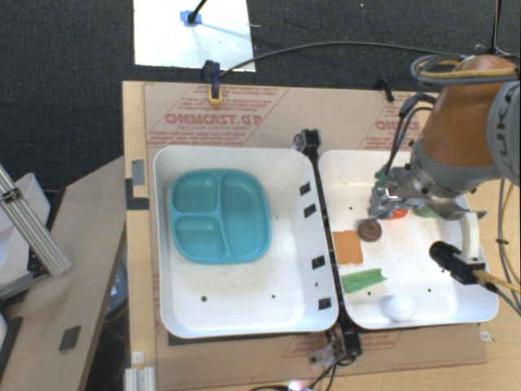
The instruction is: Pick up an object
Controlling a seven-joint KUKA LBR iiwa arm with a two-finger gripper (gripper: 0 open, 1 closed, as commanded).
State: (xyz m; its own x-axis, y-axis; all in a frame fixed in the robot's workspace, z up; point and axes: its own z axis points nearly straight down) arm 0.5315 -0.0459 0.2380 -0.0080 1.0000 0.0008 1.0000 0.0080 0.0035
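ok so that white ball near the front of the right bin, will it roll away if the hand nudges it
Probably. The white ball looks round and smooth, resting loose on the flat floor of the right bin, so a push would likely send it rolling. The bin's raised wall just in front of it should stop it. It may also slip from a pinch.

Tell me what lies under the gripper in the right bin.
Under the gripper sits a small brown round object, with something red-orange beside it, partly covered by the wrist. What else lies beneath the wrist is hidden.

A robotics lab: white bins (244,320) on a cardboard-covered worktop (244,116), loose cables (326,47), dark carpet (65,72).
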